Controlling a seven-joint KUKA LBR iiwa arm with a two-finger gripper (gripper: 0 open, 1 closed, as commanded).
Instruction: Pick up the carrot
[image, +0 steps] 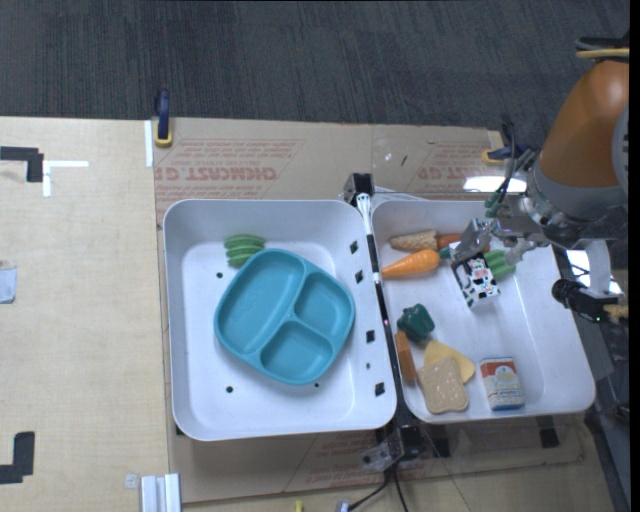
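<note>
The orange carrot (412, 264) lies in the upper left part of the right bin (560, 350), its thick end pointing right. Just above it rests a tan bread-like piece (413, 241). My gripper (474, 246) hangs over the upper middle of the right bin, just right of the carrot's thick end. Nothing visibly sits in its grasp. A small black-and-white milk carton (481, 283) stands right under the gripper, and a green piece (501, 263) lies beside it.
The right bin also holds a dark green vegetable (416, 321), an orange sausage-like stick (403, 356), a yellow slice with toast (446, 381) and a small can (502, 384). The left bin (190, 380) holds a blue divided plate (285, 315) and a green pod (243, 247).
</note>
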